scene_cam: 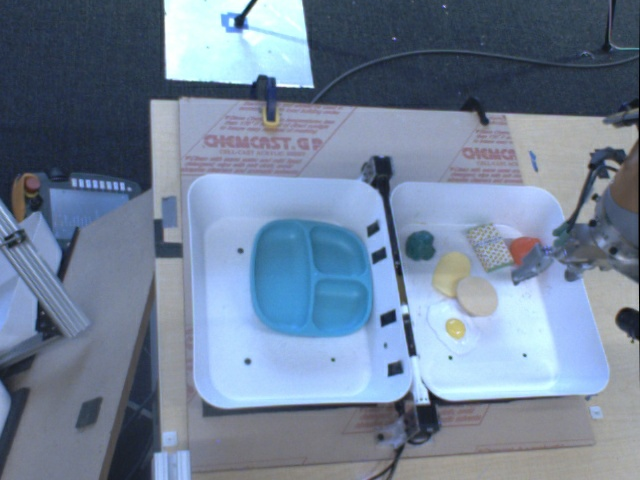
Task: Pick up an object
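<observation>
Largest first: two shallow white bins side by side, the right bin (pixel 545 343) taken here as the landmark. Touching its left wall, the left bin (pixel 220 308), with a blue divided plate (pixel 310 278) lying flat in its middle.

Reaching in over the right bin's right rim: the grey arm (pixel 612 240), held low and roughly level, wrist pointed left toward the bin's inside. At its end the gripper (pixel 532 265), hanging over the right bin's far right part, just beside the red-orange piece (pixel 521 248) and perhaps touching it. Impossible to tell whether open, closed or clamped on anything; too small and blurred.

Inside the right bin, from bigger to smaller:
- Near the middle, toward the near side: a toy fried egg (pixel 456 328), white with a yellow yolk, lying flat.
- Just above the egg: a round beige piece (pixel 477 296), touching a yellow piece (pixel 452 272) on its left.
- In the far half, right of centre: a pale patterned packet (pixel 489 246), tilted.
- In the far left part: a small dark green piece (pixel 420 245), apart from the others.
- Just right of the packet, touching it: the red-orange piece, small, bright, partly covered on its right side.
</observation>
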`<state>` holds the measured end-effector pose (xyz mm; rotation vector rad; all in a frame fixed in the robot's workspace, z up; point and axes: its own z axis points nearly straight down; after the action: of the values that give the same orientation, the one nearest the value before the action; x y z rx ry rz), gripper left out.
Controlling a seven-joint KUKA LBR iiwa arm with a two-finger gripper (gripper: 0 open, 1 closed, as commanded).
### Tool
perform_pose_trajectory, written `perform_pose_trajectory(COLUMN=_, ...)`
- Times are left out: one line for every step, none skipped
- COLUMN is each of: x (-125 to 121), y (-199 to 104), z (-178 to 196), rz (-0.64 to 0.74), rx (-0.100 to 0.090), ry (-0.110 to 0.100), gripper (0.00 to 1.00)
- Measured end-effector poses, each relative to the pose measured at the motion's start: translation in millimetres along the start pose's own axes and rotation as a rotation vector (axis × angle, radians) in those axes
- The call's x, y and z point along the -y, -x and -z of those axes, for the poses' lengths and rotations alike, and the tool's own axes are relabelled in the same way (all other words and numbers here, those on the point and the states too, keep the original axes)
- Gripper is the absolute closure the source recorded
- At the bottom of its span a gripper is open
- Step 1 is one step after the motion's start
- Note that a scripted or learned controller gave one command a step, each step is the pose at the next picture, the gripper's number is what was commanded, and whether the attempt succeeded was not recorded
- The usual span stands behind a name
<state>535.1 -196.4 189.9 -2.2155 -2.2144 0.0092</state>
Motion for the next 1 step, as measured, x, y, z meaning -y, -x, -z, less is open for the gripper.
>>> perform_pose_trajectory(x=-3.1, y=-0.5, z=6.7, rz=0.004, rx=0.003, ry=0.012, gripper=0.00)
